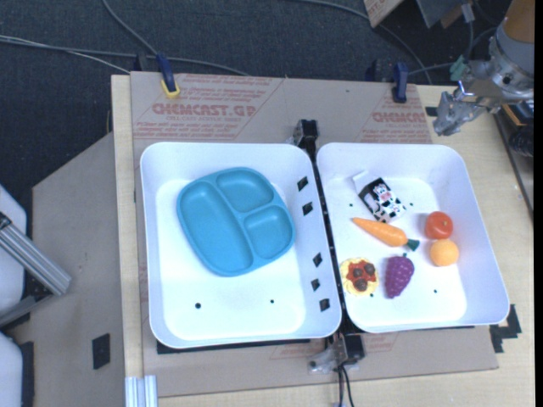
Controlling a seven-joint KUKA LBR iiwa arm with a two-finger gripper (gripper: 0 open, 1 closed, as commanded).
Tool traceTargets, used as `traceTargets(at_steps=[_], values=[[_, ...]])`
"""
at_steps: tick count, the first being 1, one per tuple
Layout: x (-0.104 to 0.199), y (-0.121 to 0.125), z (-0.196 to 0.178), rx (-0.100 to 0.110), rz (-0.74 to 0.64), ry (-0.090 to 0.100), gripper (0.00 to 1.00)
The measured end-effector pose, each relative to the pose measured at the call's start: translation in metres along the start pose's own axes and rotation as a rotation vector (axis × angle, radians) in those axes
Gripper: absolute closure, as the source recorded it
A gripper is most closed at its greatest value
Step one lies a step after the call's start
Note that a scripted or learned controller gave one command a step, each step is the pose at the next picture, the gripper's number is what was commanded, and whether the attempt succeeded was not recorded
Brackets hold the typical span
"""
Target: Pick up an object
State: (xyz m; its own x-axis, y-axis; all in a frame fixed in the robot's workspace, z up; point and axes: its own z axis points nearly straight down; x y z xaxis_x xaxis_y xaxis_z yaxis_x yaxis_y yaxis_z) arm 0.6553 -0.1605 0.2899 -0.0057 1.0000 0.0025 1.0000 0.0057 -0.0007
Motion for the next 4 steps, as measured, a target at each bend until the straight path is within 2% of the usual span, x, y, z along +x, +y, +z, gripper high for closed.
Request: traceTargets(at_steps=[1,2,3,4], values=[[0.050,-0.009,0.005,0.001,0.000,0.000,1.00],[0.106,-0.001,0.008,0.001,0.000,0.000,1.00],[0.150,-0.007,0.020,0.002,0.001,0.000,1.00],[0.194,0.000,0.036,0.003,0.001,0.000,1.00]])
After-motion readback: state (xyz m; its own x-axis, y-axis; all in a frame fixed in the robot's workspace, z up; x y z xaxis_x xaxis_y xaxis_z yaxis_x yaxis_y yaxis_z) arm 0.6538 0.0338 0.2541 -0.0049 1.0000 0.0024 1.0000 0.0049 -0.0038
